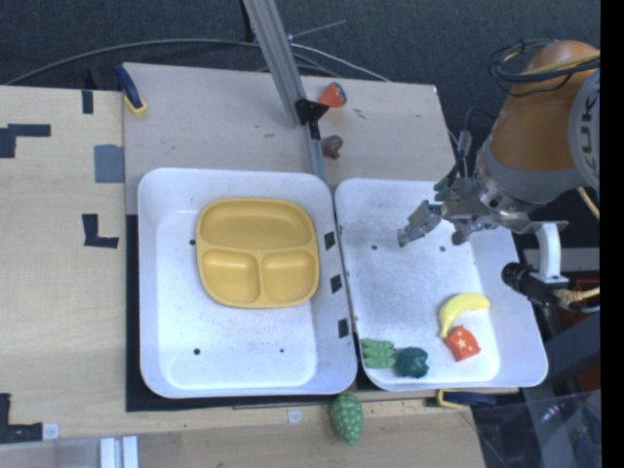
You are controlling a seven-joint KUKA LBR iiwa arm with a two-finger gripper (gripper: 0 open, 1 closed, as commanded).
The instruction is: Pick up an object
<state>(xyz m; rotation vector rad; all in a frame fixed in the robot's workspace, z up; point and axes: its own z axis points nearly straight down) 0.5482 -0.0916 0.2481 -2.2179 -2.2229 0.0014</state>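
I'm seeing one gripper point(421, 222) hovering at the right bin's point(390, 291) twelve o'clock, fingers spread, pinching nothing. One banana point(462, 307), one red block point(463, 343) and two green pieces point(395, 356) are lying toward five o'clock.

Down in my right bin's point(507, 261) near corner: a curved yellow banana point(461, 308) lying flat, a small red block point(463, 343) touching its lower end, and two green pieces point(395, 356) along the front wall.

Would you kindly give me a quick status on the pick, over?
Gripper above right bin, holding nothing. Banana, red block, green pieces lie untouched by near edge. Nothing in the way.
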